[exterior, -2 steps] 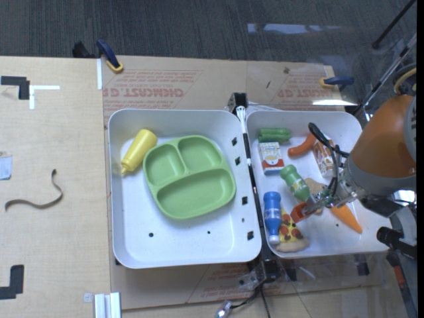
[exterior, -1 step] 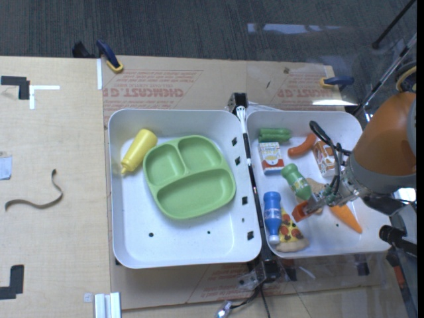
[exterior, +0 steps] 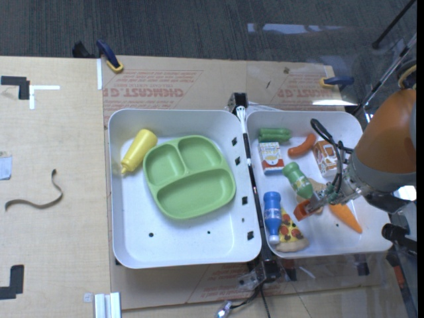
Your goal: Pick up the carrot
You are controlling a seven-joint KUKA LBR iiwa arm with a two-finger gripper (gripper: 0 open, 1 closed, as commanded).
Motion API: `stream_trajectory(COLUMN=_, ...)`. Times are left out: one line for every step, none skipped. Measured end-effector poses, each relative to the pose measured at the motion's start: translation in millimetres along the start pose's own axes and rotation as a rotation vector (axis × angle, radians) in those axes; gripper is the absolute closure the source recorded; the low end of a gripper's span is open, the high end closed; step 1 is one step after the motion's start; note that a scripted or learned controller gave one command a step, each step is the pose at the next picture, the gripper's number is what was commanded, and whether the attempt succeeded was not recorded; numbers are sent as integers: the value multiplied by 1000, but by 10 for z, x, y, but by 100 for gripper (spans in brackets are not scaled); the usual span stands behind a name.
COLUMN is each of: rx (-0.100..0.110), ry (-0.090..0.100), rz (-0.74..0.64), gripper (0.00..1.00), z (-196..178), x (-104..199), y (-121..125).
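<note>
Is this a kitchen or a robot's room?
Most likely a robot test lab, not a kitchen. Two white bins sit clamped on a cardboard-covered bench, the food looks like toys, such as the carrot and pizza slice, and a robot arm reaches in.

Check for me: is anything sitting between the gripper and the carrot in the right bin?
Nothing visible does. The gripper is right at the carrot, by its thick end. The green bottle lies just to the view's left, off the path.
</note>
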State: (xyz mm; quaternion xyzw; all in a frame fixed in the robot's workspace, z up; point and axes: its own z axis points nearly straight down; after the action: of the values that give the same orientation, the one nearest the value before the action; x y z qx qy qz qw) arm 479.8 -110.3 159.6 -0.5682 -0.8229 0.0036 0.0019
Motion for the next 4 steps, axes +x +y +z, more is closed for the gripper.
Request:
stream_trajectory(rx=2, ry=-1, rz=-3, gripper=100, z=-82, x=-6, y=1)
stream_trajectory(rx=-7, ry=1, rz=-203, gripper=100, z=685, x=-756, y=-282)
stream_trajectory(rx=-10, ry=-3, rz=-257, gripper=100, z=660, x=-1306, y=990)
stream_trajectory(rx=-10, ry=-3, rz=-256, gripper=0, z=660, x=-1308, y=989)
